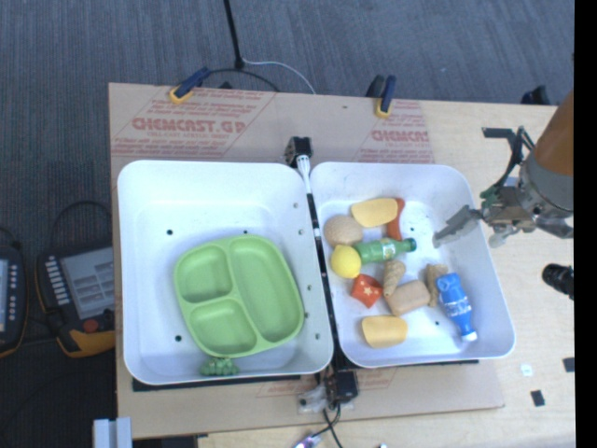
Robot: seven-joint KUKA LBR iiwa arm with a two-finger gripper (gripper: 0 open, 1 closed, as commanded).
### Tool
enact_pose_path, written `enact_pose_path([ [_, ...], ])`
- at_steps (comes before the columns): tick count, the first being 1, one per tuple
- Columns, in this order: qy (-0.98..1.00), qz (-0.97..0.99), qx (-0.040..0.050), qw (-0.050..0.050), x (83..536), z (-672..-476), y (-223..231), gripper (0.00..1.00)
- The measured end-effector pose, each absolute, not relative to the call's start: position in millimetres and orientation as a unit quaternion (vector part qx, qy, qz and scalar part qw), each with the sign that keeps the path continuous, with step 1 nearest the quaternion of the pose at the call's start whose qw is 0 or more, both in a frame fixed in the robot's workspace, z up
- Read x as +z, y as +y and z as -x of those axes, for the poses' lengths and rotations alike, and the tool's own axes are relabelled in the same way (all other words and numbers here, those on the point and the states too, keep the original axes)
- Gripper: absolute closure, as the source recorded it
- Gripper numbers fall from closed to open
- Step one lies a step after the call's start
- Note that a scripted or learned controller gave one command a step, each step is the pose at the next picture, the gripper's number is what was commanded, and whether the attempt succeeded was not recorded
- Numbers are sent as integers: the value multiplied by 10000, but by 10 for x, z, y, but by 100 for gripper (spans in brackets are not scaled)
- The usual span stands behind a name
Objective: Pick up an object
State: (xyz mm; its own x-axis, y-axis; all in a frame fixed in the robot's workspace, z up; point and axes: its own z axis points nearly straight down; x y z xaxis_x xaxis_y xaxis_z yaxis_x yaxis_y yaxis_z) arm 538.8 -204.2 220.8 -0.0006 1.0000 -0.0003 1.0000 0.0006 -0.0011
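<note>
Gripper [464,223] sits over the right wall of the right bin [422,173], high, fingers spread apart, nothing between them. Arm comes in from the right edge.

No object lifted yet. Candidates all lie in the right bin, clustered left of centre: yellow bun-shaped piece [375,212] at the far side with a red piece [399,217] touching it, tan round piece [341,231], green bottle [382,249] lying flat, lemon [345,261] just beside the divider, small red piece [366,290], brown piece [408,297], yellow block [383,330] at the near side, blue bottle [454,304] lying flat on the right. Left bin [149,194] holds a green divided plate [239,294] and a small green item [218,367] at the near wall.

Risks, as judged:
- Gripper is above the rim, not an object; a straight descent could hit the bin wall or close on air.
- Cluster is tight: a finger coming down on the green bottle or lemon probably lands on a neighbour and shoves things apart.
- Bottles are round and lying flat, likely to roll or squirt out of a pinch.
- Blue bottle is nearest, but close to the right wall, little finger room.
</note>
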Motion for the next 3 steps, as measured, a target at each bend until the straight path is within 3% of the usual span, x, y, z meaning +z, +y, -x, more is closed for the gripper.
enact_pose_path([
  [1, -8038, 5949, -30, 17, 1028, -5330, -2162, 0],
  [2, -8028, 5963, -6, 1, 1116, -5319, -2187, 100],
  [3, -8028, 5961, -5, -107, 929, -5368, -1556, 100],
])
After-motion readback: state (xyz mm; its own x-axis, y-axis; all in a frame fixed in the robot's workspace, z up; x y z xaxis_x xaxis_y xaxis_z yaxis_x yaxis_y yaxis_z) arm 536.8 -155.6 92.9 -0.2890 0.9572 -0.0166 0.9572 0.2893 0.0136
